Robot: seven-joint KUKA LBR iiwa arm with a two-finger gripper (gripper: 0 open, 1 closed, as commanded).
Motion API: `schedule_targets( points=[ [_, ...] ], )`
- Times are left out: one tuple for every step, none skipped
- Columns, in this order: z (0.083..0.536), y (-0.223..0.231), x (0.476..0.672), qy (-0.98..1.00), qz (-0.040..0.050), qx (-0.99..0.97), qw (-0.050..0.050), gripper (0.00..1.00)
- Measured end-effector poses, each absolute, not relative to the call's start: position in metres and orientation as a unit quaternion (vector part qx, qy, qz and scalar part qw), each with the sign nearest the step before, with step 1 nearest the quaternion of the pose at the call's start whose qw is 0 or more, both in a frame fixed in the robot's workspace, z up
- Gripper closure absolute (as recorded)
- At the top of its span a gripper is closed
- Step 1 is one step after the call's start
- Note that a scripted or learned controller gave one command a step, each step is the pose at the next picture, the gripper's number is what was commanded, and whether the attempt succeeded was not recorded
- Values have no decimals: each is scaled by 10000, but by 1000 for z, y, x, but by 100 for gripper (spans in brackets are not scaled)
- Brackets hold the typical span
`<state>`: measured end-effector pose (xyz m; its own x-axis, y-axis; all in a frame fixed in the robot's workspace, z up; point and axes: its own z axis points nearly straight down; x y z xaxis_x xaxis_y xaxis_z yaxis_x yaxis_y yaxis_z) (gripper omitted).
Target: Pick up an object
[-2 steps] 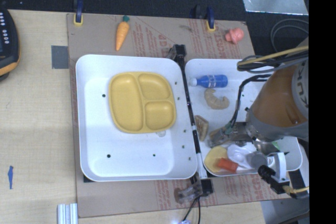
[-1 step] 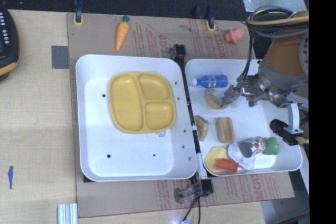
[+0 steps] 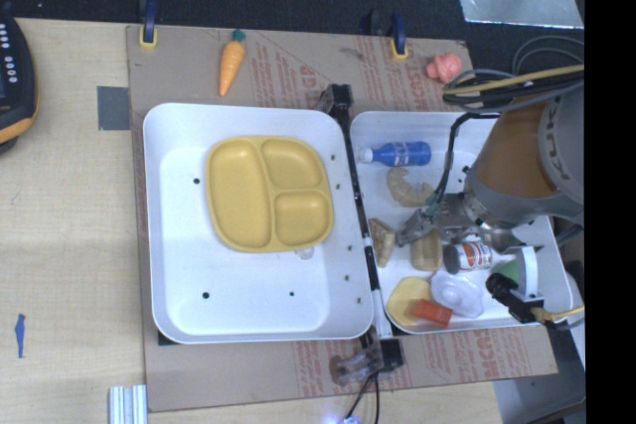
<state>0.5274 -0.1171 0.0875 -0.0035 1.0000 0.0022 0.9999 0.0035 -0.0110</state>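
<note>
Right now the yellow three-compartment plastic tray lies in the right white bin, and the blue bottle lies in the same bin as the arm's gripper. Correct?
Not quite. The camera view shows the yellow three-compartment plastic tray in the left white bin, not the right. The blue bottle does lie in the right white bin, where the gripper reaches.

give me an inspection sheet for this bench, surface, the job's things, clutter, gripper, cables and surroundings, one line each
Surface: brown board on a pale bench, bearing the left bin and right bin.
Job's things: right bin holds a blue bottle, a red block, a small bottle with a red label and pale pieces.
Clutter: yellow divided plate in the left bin; toy carrot and pink toy on the board.
Gripper: gripper low over the right bin; finger state unclear.
Cables: black cable curving over the right bin.
Surroundings: dark floor, handheld controller at left.
</note>
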Motion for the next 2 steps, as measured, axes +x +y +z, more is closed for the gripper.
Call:
schedule_targets(
  points=[
    [102, -119, 530, -7084, 16, -7058, 19, 100],
    [198, -45, 555, -7114, -37, -7028, -18, 100]
  ],
)
